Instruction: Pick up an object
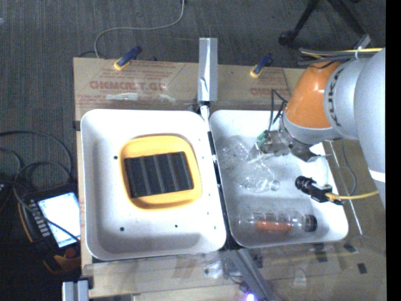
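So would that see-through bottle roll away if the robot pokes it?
Probably: the clear bottle lies on its side, so a nudge could roll it. It looks mostly empty, so likely light. Smooth plastic may be slippery to grab.

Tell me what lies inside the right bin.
The right bin holds a clear bottle near its front wall and crumpled clear plastic in the middle. The arm covers its far right corner.
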Robot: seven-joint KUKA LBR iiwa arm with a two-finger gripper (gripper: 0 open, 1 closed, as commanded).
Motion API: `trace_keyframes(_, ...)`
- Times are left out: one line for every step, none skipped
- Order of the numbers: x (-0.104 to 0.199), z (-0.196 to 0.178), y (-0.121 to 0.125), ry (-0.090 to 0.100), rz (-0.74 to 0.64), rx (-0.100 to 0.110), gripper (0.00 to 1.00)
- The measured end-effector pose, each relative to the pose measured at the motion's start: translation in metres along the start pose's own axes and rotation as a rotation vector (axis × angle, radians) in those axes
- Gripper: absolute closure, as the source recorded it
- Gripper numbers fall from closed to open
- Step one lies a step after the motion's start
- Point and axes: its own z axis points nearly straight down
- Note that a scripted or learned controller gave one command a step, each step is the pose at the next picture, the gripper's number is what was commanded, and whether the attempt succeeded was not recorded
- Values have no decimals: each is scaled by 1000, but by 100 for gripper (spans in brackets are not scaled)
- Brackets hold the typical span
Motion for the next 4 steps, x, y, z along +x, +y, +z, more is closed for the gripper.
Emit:
trace_keyframes(2, 4, -2, 2, -2, 8, 0)
trace_keyframes(9, 14, -38, -1, -84, 6, 0)
trace_keyframes(18, 16, 0, 0, 88, 13, 0)
trace_keyframes(14, 1, 3, -5, 93, 1, 100)
